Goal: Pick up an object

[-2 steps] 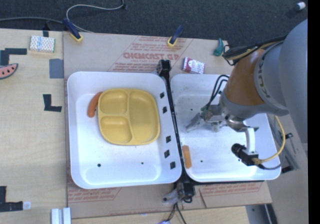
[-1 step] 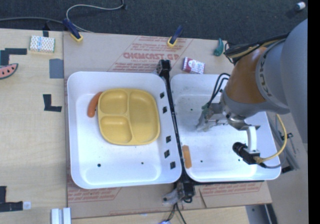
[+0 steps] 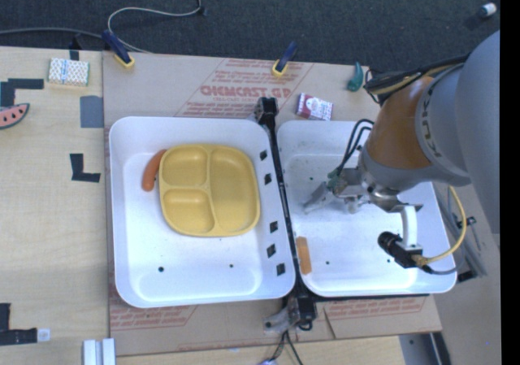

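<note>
The gripper hangs low over the right bin, its thin fingers apparently spread and empty. The nearest object, a small orange piece, lies nearer against the bin's left wall; approach from the right, clear of the wall.

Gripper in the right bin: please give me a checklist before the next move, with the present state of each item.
1. Gripper over the right bin: ok.
2. Object between its fingers: not ok, nothing shows there.
3. Target near: not ok, the orange piece lies at the bin's left wall, below the gripper and apart from it.
4. Other objects located: ok, yellow tray and sausage touching its left rim, both in the left bin.
5. Fingers open enough: cannot tell.
6. Cable free of the target: ok.
</note>
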`<state>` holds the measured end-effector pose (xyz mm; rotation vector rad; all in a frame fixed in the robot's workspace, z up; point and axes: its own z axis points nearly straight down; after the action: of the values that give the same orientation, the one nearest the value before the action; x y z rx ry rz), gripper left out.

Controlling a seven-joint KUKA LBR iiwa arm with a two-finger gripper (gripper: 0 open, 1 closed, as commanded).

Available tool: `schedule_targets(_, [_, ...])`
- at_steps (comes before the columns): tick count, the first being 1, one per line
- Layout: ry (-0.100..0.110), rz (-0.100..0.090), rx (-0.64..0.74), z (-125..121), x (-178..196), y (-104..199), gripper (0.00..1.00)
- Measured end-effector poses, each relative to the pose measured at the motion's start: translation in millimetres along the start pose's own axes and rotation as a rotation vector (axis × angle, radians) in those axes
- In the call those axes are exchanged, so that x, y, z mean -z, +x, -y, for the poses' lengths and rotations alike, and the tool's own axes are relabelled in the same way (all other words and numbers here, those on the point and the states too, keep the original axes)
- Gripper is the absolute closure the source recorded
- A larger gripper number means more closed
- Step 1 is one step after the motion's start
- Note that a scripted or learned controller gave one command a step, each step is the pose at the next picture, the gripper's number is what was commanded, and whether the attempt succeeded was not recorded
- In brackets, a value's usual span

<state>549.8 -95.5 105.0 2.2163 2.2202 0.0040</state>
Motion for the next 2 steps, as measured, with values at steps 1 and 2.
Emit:
schedule_targets(1, [0.003,0.000,0.001,-109,-20,2,0.00])
schedule_targets(2, [0.003,0.004,0.001,-109,-10,2,1.00])
